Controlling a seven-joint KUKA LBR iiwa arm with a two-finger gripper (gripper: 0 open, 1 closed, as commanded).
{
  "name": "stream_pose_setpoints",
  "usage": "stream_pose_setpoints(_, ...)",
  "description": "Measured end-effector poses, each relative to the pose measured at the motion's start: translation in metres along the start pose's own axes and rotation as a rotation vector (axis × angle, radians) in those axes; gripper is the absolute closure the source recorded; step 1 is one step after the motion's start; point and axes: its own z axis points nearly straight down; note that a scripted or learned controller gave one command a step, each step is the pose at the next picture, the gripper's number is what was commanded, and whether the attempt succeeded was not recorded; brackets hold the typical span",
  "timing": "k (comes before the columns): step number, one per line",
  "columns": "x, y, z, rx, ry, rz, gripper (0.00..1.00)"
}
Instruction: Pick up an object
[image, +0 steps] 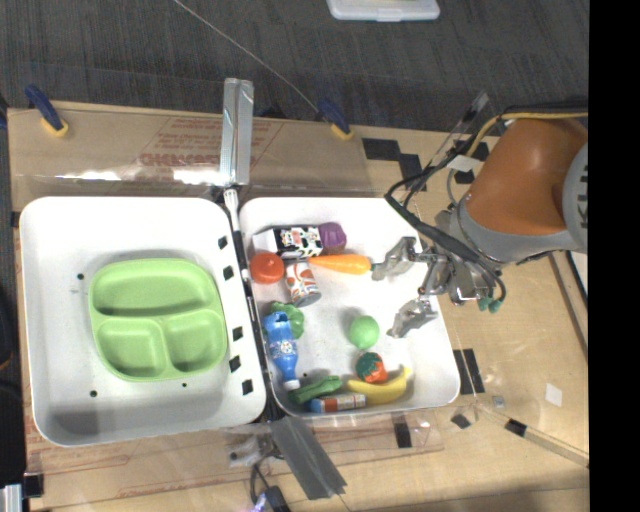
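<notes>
Sitting in the left bin (60, 240) on the counter (520, 370) is a light green divided plate (157, 319), with one long compartment across its far side and two smaller ones nearer the camera. A metal divider strip (238, 130) rises at the seam between the two bins.

The right bin (425, 350) holds a scatter of small objects. Along its left wall lie an orange-red ball (266, 267) and, nearer the camera, a blue bottle (281, 341) lying on its side. Just right of the ball is a small printed can (303, 284), tilted. Toward the far wall sits a black-and-white patterned box (298, 239) touching a purple object (332, 236). A toy carrot (341, 264) lies just below these, its tip pointing right toward the hand. A green ball (363, 330) rests near the middle of the bin. At the near edge are a dark green vegetable (316, 387), a marker-like tube (338, 403), a toy strawberry (371, 367) and a toy banana (382, 388) curving around it.

The hand (402, 292) hangs over the right part of this bin with its two fingers (393, 262) spread wide apart and nothing between them; the far finger is just beside the carrot's tip, the near finger right of the green ball. The arm's orange band (522, 180) shows at the right.
</notes>
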Motion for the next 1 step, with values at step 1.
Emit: stream_pose_setpoints(1, -0.1122, 0.0060, 0.0847, -0.002, 0.000, 0.005, 0.00)
